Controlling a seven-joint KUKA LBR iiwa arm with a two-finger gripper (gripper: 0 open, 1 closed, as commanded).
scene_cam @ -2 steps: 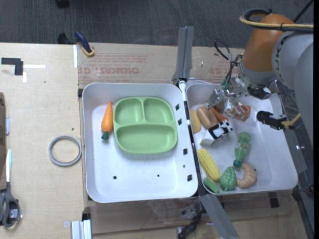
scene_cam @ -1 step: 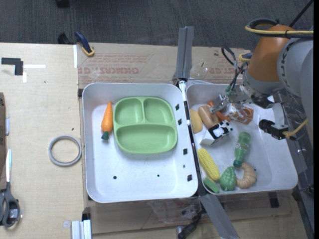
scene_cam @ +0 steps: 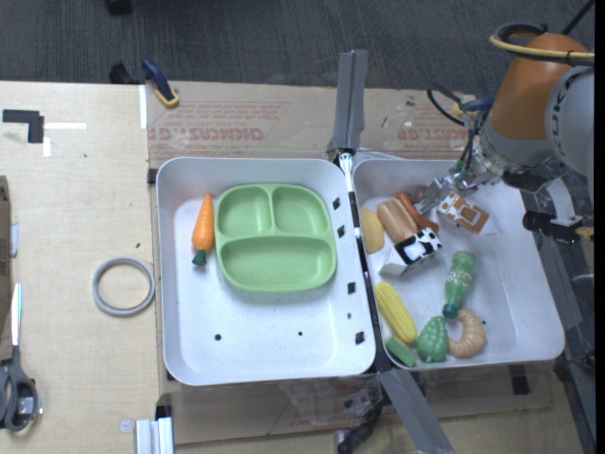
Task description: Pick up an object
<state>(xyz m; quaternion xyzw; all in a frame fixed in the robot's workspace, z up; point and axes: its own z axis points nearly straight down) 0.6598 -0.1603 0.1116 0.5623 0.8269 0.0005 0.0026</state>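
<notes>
The arm (scene_cam: 553, 112) is a thick, rounded grey tube with a broad orange band (scene_cam: 529, 88) above the wrist. A yellow-and-black cable (scene_cam: 515, 36) loops over the orange part, and thin dark wires run down beside it to the small metal gripper (scene_cam: 452, 189).

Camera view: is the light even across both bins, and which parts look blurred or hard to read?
Camera view: the light is soft and fairly even, with weak shadows under the green divided plate and the corn cob; the left bin and right bin look bright white with little glare; the hand is small and soft, so its details are hard to read.
</notes>
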